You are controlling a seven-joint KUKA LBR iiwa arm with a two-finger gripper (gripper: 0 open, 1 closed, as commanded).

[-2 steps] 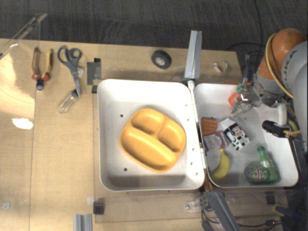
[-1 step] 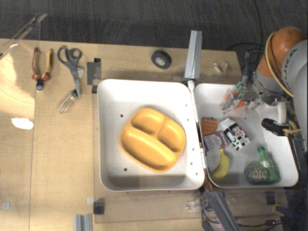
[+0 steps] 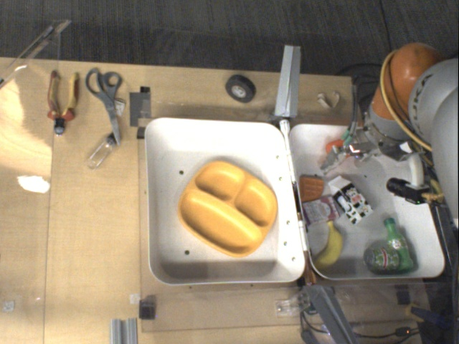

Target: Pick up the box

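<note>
The box [image 3: 352, 201], a small white carton with dark print, lies flat in the right bin [image 3: 430, 264], a little above and right of that bin's centre in the frame, its long axis running on a diagonal from upper left to lower right. The claw [image 3: 343, 151] hangs over the upper left part of the same bin, so the box sits below it in the frame and slightly to the right, near but apart. Whether the claw is spread or closed I cannot tell; the metal parts there blur together, and nothing is visibly held. Crowding matters: a brown packet [image 3: 311, 187] and a purplish wrapper [image 3: 318, 210] lie just left of the box, a banana [image 3: 330, 244] below them, and a green bottle [image 3: 389, 253] toward the lower right. The left bin [image 3: 161, 192] holds a large yellow moulded thing [image 3: 228, 207]. My judgement is that the move needs a short shift toward the lower frame edge, with the grip set across the box's short side.
</note>
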